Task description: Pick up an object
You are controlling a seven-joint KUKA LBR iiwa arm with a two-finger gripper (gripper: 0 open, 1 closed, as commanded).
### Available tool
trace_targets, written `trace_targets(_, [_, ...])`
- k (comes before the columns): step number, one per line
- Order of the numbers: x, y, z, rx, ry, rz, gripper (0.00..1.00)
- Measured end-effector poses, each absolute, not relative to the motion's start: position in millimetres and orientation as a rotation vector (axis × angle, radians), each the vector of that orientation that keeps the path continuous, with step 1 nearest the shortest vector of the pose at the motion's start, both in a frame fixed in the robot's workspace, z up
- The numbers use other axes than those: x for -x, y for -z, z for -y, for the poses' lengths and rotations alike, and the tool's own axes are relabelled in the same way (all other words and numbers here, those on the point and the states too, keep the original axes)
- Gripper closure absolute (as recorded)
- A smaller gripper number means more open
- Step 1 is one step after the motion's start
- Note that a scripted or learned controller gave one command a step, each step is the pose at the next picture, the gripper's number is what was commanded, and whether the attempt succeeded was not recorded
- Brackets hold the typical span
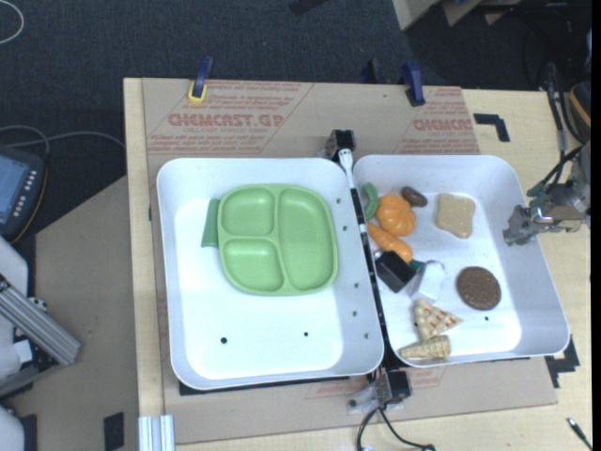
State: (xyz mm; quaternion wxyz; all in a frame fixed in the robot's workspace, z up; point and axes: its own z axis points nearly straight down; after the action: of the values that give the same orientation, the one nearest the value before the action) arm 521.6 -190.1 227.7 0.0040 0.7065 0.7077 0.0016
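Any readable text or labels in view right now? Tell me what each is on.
"CHEMCAST G P": red print on the board behind the left bin, last letters unsure.
"CHEMCAST": red print on the same board behind the right bin, partly cut off by it.
The smaller red lines by both are too blurred to read.

The gripper point(522, 229) is a small block of pale grey metal with darker joints and a greenish tint on its upper side. Thin dark cables point(562, 163) loop up from it along the right edge, beside a curved yellowish strip. Its details are too small and blurred to make out screws or markings.
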Motion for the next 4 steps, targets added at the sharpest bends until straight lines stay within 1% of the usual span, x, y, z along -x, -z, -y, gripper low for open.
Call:
trace_targets(1, [-539.1,-216,139,-2.217,-0.001,-2.228,1.0])
trace_targets(2, [-555.4,-233,88,-2.213,-0.005,-2.226,1.0])
trace_targets(3, [-555.9,-233,67,-2.218,-0.002,-2.224,1.0])
trace_targets(4, [-562.7,-214,66,-2.221,0.003,-2.225,1.0])
